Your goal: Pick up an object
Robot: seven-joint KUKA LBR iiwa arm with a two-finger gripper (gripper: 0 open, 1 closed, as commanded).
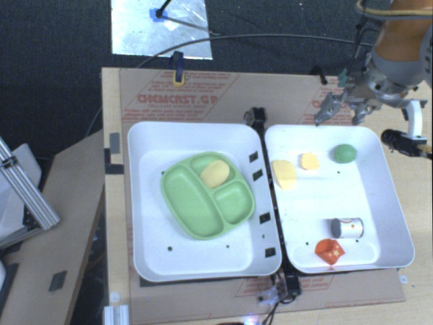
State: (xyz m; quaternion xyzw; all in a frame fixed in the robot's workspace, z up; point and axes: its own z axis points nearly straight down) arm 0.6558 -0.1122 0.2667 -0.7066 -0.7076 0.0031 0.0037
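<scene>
Gripper (344, 111) poised above far rim of right bin (396, 202), fingers seemingly spread, nothing held. Green ball (344, 154) located nearby, far right; judged light, rollable; best grasped across middle.

Before you: two white bins (145, 202); a pale green divided tray (196, 212) bearing a yellow lump (216, 173); two pale yellow pieces (284, 175), a green ball (344, 153), a silver can (348, 228), an orange-red item (329, 251).

Glossy white plastic bins (406, 249) sit on matt printed cardboard (203, 90), near a crinkled foil sheet (135, 19).
</scene>
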